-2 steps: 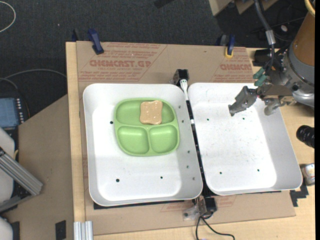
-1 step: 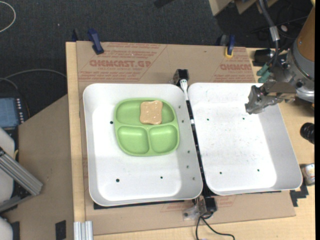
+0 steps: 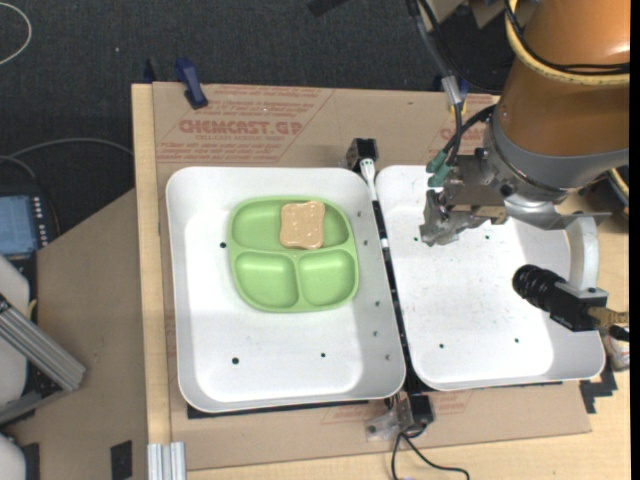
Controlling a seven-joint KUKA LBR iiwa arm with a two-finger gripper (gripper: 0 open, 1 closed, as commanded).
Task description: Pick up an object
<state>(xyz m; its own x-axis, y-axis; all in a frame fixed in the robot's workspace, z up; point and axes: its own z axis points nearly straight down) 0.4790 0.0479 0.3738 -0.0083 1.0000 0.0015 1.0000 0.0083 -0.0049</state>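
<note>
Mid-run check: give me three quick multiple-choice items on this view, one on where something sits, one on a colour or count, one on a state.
1. Where does the toast slice lie?
A. In the wide top compartment of the green plate
B. On the floor of the right bin
C. In the plate's lower left compartment

2. How many compartments does the green plate have?
A. Two
B. Three
C. Four

3. Over which bin is the gripper?
A. The left bin
B. The right bin
C. Neither, it is off the bench

Answers: 1 A, the tan slice rests in the plate's long upper section. 2 B, one wide section on top and two smaller ones below. 3 B, the gripper hangs over the right bin's upper left part, with nothing seen between its fingers.
</note>
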